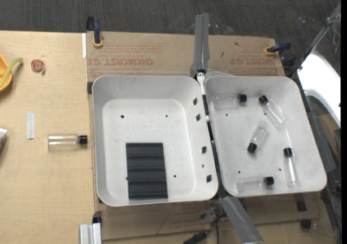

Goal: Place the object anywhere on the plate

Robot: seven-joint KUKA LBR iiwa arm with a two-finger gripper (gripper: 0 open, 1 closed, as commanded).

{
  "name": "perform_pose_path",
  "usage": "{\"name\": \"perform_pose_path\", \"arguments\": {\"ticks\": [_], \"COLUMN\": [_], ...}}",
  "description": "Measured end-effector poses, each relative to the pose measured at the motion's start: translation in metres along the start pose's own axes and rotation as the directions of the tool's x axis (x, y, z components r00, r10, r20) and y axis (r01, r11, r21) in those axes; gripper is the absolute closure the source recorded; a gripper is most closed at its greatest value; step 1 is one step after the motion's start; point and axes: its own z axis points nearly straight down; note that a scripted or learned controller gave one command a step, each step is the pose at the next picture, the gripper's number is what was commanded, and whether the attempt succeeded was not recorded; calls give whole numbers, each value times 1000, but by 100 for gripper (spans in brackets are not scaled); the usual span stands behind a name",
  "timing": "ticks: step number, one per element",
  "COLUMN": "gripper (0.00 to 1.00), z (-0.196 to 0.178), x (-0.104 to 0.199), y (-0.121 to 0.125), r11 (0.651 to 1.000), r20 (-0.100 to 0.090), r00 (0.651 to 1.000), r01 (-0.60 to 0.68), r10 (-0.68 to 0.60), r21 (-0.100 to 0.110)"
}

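A black ribbed plate (146,171) lies flat in the front part of the left bin (108,129). The right bin (303,129) holds several clear vials with black caps, all lying on their sides. One vial (230,100) lies near the back left, and another (271,110) is at the back right. A third vial (257,137) rests slanted in the middle. More vials lie along the front and right walls, such as the one at the front (254,183).
Another clear vial (66,140) lies on the wooden bench left of the bins. An orange bowl edge (2,75) and a small red disc (37,65) sit far left. Clamps (95,31) (276,49) hold the cardboard behind the bins.
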Motion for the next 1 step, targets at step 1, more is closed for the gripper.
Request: {"name": "perform_pose_path", "arguments": {"ticks": [1], "gripper": [0], "z": [0], "x": [-20], "y": [-4], "r11": [990], "r20": [1], "r00": [990], "r01": [-142], "r10": [142], "r21": [2]}}
